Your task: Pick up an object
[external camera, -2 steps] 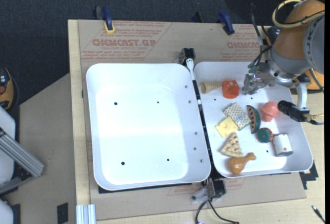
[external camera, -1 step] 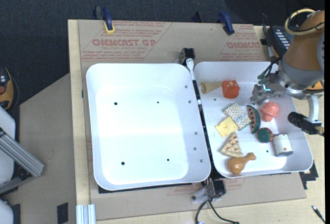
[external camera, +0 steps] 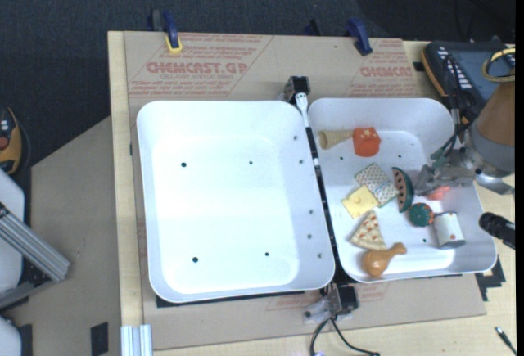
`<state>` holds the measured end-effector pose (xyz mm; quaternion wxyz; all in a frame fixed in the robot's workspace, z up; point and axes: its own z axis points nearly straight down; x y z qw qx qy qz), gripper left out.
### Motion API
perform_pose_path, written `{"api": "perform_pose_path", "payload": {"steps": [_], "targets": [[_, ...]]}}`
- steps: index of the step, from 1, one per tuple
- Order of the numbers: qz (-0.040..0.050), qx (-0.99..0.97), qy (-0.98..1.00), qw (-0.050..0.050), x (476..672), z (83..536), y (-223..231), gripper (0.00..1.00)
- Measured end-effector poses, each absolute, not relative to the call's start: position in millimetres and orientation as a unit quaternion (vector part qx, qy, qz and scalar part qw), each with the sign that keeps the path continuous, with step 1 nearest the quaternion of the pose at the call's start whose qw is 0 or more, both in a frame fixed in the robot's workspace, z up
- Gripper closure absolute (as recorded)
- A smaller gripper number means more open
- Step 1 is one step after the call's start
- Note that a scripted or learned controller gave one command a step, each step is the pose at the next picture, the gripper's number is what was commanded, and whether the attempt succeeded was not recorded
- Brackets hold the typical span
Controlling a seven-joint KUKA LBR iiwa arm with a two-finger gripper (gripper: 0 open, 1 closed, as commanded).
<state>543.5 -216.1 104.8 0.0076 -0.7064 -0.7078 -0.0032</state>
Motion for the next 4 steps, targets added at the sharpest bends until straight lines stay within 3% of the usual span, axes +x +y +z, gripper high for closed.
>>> {"api": "perform_pose_path", "payload": {"steps": [1,2,4], "targets": [[0.0005,-0.705,-0.709,0.006,475.9,94.3,-108.5,1.0],[0.0005,-0.709,-0.705,-0.004,507.8,101.6,-191.7,1.0],[-0.0008,-0.707,-0.707,-0.003,507.7,121.3,-187.1,1.0]]}}
